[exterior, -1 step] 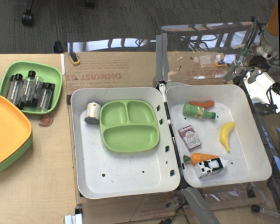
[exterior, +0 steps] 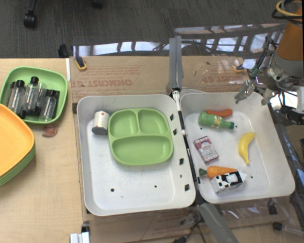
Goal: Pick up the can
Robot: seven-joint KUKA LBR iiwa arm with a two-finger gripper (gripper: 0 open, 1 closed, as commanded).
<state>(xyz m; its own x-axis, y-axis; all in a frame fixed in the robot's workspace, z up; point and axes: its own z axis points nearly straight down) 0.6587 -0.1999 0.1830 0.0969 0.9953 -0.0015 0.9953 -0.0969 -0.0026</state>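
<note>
can (exterior: 99,122): small, silver-white, lying on its side | long axis runs up-down in view, dark end nearest | hand (exterior: 251,91): finger state cannot be told

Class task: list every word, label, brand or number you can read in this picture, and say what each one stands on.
"CHEMCYL" or similar, red print seen upside down on the cardboard sheet behind the bins; letters uncertain.
Pink card box: printing too small to read.
Green bottle label: blurred.
Black-and-white carton: nothing readable.
Can: nothing readable.

One fixed camera looks down at a slant on both white bins (exterior: 88,160), from moderately far.
</note>
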